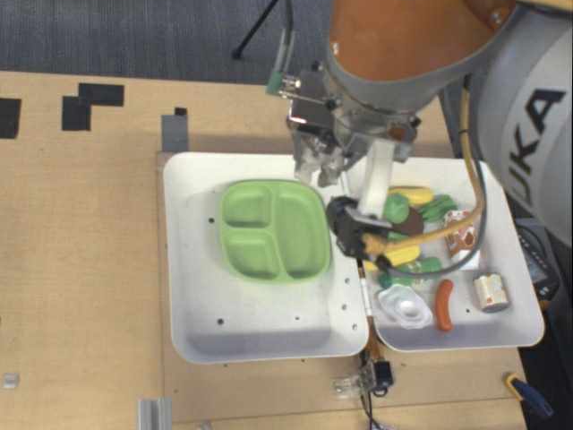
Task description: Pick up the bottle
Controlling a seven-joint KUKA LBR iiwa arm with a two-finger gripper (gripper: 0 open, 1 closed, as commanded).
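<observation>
From the one camera above the bench, we take the bottle (pixel 401 306) to be the clear, pale plastic piece lying near the front-left corner of the right bin (pixel 515 330). It is small and washed out, so we offer that reading with some caution. It lies on its side at the front edge of a heap of toy food, with a yellow piece (pixel 400 255) just behind it and a red sausage (pixel 443 305) just to its right. A small can (pixel 490 292) sits further right. We judge the bottle to be light, thin-walled and slick, likely to dent or squirt sideways under a hard pinch. The best hold would be across the middle of its body, coming straight down with the front and right sides kept clear of the sausage. The gripper (pixel 333 173) hangs below the orange-banded wrist over the far end of the seam between the two bins, beside the green divided plate (pixel 273 231) in the left bin (pixel 192 330). Its tip is lost in cables and clutter, so we cannot tell how wide it stands or whether it has hold of anything. The bottle lies well apart from it, toward the front of the bench and slightly to the right.
</observation>
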